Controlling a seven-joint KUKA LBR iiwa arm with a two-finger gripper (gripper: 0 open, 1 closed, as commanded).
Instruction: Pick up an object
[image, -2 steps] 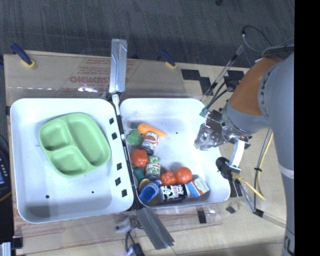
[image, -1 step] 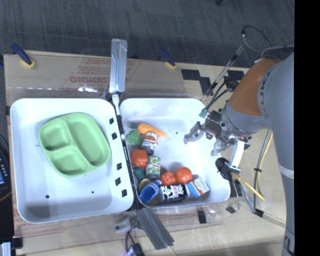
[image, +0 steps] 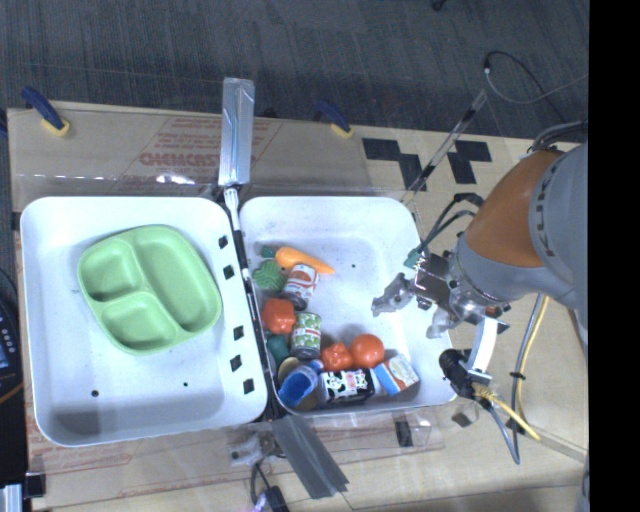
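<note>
In the right bin (image: 350, 222) lies a cluster of small items: an orange carrot (image: 303, 260), a green broccoli piece (image: 267, 275), a labelled can (image: 298, 283), a red tomato (image: 279, 316), a green can (image: 306, 335), two more red tomatoes (image: 352, 353), a blue cup (image: 297, 386), a black-and-white carton (image: 347, 383) and a small tin (image: 399, 372). My gripper (image: 413, 312) hangs over the bin's right side, just right of the tomatoes and above the tin. Its fingers stand open, with nothing between them.
The left bin (image: 60, 400) holds a light green divided plate (image: 150, 288). A metal divider strip (image: 236, 130) runs between the bins. Cables (image: 500, 400) trail off the arm at the bench's right edge. Bare bin floor lies around the top of the right bin.
</note>
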